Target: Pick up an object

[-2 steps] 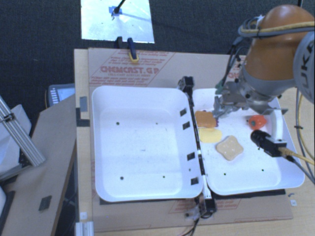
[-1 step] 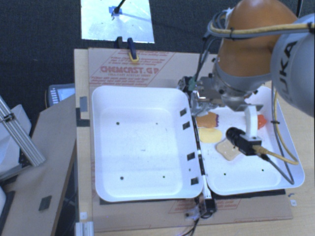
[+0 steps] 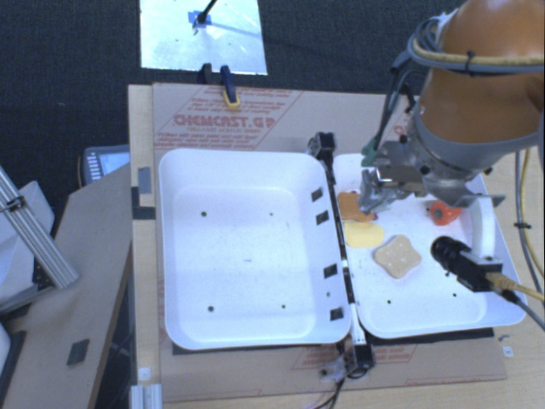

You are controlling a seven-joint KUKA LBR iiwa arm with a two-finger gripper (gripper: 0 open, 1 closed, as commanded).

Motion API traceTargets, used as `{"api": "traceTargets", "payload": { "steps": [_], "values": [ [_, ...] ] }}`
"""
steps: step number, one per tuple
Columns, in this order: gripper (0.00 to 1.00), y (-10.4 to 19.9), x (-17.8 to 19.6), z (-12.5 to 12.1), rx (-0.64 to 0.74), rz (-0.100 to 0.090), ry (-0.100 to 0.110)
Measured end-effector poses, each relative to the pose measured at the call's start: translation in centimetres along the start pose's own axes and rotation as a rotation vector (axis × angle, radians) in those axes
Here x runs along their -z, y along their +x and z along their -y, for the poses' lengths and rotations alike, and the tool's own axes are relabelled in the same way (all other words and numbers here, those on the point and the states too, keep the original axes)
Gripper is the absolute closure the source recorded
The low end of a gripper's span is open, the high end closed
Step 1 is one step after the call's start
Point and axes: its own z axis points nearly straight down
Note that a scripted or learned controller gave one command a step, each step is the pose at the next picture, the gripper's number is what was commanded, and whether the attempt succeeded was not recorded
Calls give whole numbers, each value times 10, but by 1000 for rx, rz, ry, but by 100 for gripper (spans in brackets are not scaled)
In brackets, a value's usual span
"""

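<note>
While the grey arm with its orange band reaches in from the right, its metal two-finger gripper hangs low over the right-hand shallow white bin, just above a flat orange piece near the divider. Whether anything sits between the jaws, or how wide they stand, I cannot tell. A pale yellow disc and a tan toast-shaped slab lie close by. A good grasp probably needs the jaws centred on one piece.
</note>
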Motion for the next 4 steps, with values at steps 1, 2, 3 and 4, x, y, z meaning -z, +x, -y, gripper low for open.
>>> {"api": "traceTargets", "payload": {
  "steps": [1, 2, 3, 4],
  "values": [
    [100, 57, 129, -2, 5, -5, -12],
    [100, 127, 121, -30, 5, 0, 2],
    [100, 169, 150, -44, 3, -1, 0],
    [100, 146, 148, -175, -8, 1, -5]
  ]
}}
